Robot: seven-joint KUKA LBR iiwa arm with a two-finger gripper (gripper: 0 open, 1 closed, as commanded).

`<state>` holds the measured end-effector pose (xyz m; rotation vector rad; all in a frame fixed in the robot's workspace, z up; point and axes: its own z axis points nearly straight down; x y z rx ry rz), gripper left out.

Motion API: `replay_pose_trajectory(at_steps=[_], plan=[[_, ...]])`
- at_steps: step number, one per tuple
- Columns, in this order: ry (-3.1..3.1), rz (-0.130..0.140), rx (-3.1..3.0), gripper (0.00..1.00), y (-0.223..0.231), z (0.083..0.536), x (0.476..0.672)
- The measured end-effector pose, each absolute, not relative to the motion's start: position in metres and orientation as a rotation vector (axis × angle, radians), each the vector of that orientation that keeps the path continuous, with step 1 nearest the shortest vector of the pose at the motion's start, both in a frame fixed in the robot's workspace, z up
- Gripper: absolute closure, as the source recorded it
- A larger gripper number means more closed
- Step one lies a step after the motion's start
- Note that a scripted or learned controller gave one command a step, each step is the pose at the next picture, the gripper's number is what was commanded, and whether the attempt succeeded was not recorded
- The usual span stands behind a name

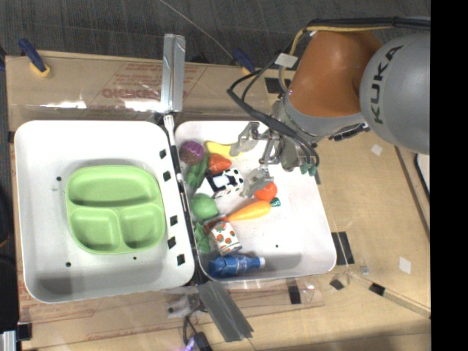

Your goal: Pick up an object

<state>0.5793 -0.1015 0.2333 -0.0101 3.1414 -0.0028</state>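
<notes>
My gripper [252, 161] hangs over the upper middle of the right bin [307, 225], its two metal fingers spread open with nothing between them. One fingertip [245, 139] is beside a yellow banana [218, 149]. The other fingertip [257, 183] is close above a small red-orange fruit [267, 191] and next to a black-and-white toy [227, 183]. Along the bin's left side lie a purple ball [192, 152], a green vegetable [204, 207], an orange carrot [250, 210], a small red-and-white can [225, 236] and a blue bottle [234, 265].
The left bin [36, 159] holds a green divided tray [115, 209]. A black-clipped divider wall [175, 196] separates the two bins. The arm's orange band [329, 72] and cables loom over the right bin's back right corner.
</notes>
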Motion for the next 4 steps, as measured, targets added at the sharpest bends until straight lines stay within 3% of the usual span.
replay_pose_trajectory(at_steps=[1, 2, 3, 4], plan=[[3.144, 0.003, -0.177, 0.0, -0.093, 0.141, 0.578], [3.119, -0.014, -0.404, 0.0, -0.108, 0.102, 0.636], [3.115, -0.009, -0.413, 1.0, -0.104, 0.113, 0.638], [3.106, -0.01, -0.358, 1.0, -0.134, 0.237, 0.66]])
